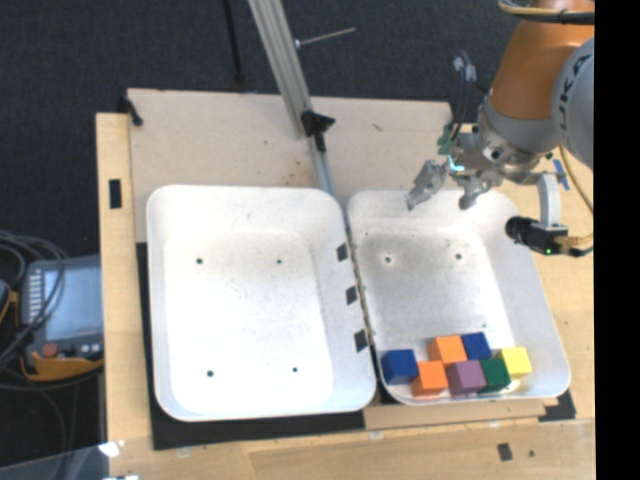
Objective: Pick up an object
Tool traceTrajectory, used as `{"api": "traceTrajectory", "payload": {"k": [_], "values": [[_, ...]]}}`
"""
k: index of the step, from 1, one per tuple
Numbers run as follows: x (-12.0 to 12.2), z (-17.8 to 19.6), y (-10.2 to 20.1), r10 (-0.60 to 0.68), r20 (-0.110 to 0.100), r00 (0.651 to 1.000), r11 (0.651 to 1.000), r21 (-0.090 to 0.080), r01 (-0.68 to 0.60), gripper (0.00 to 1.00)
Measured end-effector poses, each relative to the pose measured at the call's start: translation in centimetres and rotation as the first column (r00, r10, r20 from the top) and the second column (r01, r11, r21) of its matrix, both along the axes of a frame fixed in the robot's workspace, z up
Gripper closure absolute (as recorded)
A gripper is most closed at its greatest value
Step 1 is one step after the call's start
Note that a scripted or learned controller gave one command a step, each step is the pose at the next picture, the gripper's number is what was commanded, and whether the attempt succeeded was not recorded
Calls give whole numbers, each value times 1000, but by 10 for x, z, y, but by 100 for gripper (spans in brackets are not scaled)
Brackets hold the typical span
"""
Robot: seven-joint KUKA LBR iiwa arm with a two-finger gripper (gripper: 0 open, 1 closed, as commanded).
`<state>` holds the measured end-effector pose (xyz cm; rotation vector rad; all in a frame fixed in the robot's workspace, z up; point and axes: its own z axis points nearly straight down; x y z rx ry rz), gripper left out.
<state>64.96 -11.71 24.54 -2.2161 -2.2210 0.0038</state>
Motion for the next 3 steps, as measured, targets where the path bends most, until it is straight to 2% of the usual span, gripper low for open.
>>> {"api": "traceTrajectory", "payload": {"k": [1, 2, 3], "values": [[1, 3, 0, 1, 5, 1000, 1000, -2, -1, 0], [-6, -41, -5, -5, 1, 1000, 1000, -4, 5, 0], [-11, -102, -11, -6, 0, 1000, 1000, -4, 6, 0]]}}
